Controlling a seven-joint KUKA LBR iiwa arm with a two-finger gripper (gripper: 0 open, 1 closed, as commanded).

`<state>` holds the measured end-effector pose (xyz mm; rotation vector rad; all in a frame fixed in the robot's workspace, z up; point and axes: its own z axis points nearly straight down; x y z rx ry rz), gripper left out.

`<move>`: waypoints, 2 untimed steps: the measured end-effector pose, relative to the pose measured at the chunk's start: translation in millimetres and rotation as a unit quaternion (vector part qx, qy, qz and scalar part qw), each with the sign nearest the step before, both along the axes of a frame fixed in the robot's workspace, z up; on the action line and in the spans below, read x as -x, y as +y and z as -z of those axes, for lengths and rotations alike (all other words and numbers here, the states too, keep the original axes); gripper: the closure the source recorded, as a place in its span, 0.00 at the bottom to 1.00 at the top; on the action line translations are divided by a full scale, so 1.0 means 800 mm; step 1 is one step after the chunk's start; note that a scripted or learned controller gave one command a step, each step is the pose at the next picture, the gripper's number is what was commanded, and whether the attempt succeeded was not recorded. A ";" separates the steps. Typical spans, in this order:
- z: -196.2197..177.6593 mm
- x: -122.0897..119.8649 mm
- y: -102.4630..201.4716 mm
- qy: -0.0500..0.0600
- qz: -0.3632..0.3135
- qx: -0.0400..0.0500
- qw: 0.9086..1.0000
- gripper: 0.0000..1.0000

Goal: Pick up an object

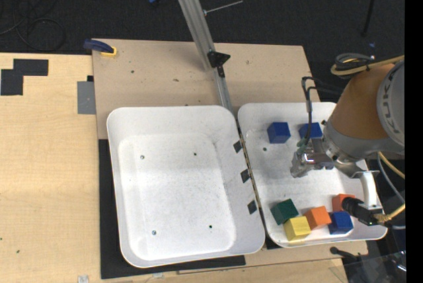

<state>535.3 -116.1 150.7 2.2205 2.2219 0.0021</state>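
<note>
**Coloured blocks in the right bin, hand low among them**

Blue, green, yellow, orange and red blocks lie in the right bin (254, 118), all small cubes with plain matte faces. One blue block (278, 132) sits alone near the bin's far side. A second blue block (310, 131) lies just to its right, partly covered by the arm. Along the near edge a cluster sits close together: a green block (285, 211), a yellow block (297, 227) just in front of it, an orange block (318, 216), a third blue block (340, 222), and a red block (341, 202) half hidden behind the arm's fittings.

The hand (307, 162) hangs low over the middle of the right bin, between the far blue blocks and the near cluster. How far open it is cannot be told, and no block shows within it.

The left bin (132, 123) stands alongside on the wooden counter (165, 73).
</note>
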 end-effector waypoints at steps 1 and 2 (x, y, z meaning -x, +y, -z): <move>-0.072 0.004 0.009 -0.001 0.000 0.000 1.000 1.00; -0.115 0.003 0.007 0.000 0.000 0.000 1.000 1.00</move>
